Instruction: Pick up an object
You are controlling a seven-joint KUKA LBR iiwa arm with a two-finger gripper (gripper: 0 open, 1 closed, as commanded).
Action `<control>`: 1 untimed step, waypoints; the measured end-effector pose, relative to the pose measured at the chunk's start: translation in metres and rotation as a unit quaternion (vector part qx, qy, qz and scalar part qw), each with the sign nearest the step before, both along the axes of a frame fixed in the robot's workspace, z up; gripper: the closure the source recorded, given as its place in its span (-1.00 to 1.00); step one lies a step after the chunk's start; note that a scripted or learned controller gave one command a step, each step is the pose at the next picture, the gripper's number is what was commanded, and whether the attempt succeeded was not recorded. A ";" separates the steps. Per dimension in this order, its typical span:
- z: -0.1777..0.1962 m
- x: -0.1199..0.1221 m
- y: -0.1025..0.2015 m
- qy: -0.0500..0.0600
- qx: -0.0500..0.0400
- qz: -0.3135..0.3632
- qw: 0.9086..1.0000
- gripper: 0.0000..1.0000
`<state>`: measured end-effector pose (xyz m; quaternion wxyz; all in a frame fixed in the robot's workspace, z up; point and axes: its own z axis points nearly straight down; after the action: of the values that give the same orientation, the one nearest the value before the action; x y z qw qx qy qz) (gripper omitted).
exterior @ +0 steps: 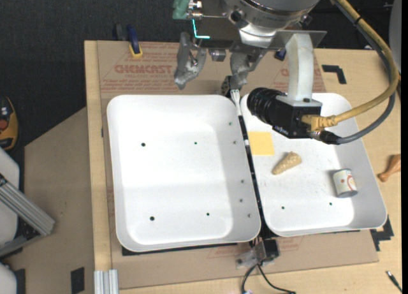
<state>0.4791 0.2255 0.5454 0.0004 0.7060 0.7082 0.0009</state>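
Left bin (172, 171): beside the right bin, touching
Right bin (357, 213): holds a sponge (261, 143), a cone (286, 162) just below it, a can (345, 182) farther right
Gripper (213, 73): behind the left bin

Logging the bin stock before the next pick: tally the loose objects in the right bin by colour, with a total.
Yellow: 1, the flat yellow square
Tan: 1, the tan cone-shaped piece
White and red: 1, the small white cylinder
Total: 3
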 end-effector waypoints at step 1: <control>0.011 0.000 0.001 -0.002 0.001 0.001 1.000 1.00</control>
<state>0.4794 0.2264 0.5564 0.0013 0.7053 0.7089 0.0031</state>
